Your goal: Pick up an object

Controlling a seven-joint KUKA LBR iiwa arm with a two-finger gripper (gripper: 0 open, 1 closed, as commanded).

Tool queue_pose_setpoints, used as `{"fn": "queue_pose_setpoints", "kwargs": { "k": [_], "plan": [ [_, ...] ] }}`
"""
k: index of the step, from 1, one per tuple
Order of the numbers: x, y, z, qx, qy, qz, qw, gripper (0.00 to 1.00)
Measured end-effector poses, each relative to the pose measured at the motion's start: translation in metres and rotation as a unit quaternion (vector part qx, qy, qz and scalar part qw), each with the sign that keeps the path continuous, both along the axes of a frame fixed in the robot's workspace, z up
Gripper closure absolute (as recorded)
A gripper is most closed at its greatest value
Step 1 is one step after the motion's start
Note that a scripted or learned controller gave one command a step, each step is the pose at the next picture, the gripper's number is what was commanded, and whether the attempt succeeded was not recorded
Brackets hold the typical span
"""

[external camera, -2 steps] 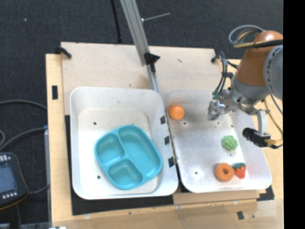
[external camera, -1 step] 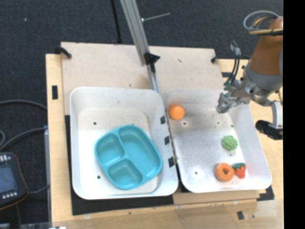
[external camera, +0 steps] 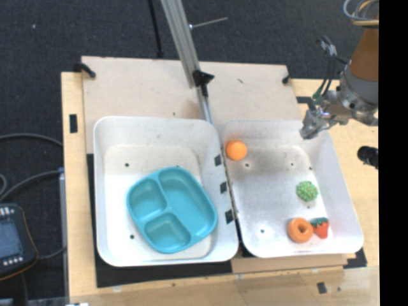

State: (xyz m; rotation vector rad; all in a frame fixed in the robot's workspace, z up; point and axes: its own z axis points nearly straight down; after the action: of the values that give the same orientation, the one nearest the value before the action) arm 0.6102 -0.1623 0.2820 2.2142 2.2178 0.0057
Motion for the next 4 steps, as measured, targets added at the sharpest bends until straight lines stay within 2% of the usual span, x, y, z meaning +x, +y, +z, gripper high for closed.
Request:
{"fn": "queue_pose_setpoints", "kwargs": {
  "k": [1, 4],
  "plan": [
    [-0.01, 0.051, 0.004, 0.0016, 0.003, 0.002, 1.0, 1.0],
    [-0.042, 0.175, -0.028, 0.0017, 0.004, 0.002, 1.0, 1.0]
  ]
}}
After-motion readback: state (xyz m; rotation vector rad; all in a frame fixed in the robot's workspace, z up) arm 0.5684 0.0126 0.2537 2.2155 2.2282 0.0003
